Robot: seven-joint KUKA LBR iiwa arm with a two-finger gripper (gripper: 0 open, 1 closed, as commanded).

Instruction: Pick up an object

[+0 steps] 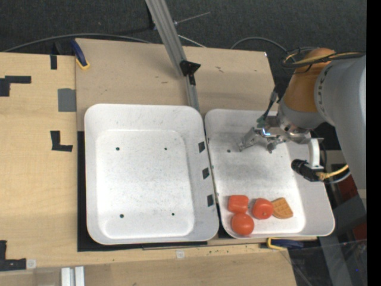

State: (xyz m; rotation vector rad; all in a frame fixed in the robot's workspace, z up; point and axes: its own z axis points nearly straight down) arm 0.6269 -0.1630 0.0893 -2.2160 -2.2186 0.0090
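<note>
Two white bins (143,115) sit side by side on a wooden bench.
Above the right bin, the gripper (257,140) hangs spread wide, holding nothing; three tomatoes (242,224) and a bread piece (282,208) lie near its front edge.

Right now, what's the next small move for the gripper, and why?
Probably move the gripper toward the near end of the right bin, over the red pieces. It sits at the bin's far end, apart from them, and the pieces and an orange piece cluster at the near edge.
</note>
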